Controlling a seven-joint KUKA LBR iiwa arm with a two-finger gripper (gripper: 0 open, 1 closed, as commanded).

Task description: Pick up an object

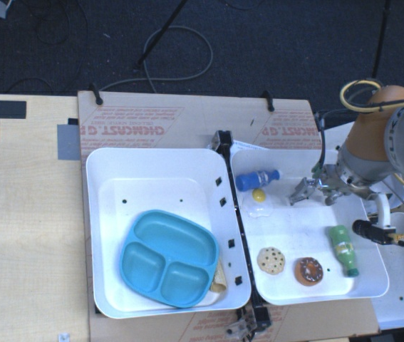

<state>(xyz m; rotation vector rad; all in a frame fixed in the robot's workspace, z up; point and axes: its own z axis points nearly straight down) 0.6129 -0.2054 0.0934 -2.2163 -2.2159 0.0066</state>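
Note:
The right bin holds a blue bottle lying at the back left, with a small yellow ball just in front of it. A chocolate-chip cookie, a glazed donut and a green bottle lie along the front. My gripper hangs over the back right of this bin, right of the blue bottle and apart from it. It is open, with nothing between its fingers.
The left bin holds a blue divided plate with something tan tucked under its right edge. A black divider runs between the bins. Cardboard lies behind them, and cables trail on the dark floor.

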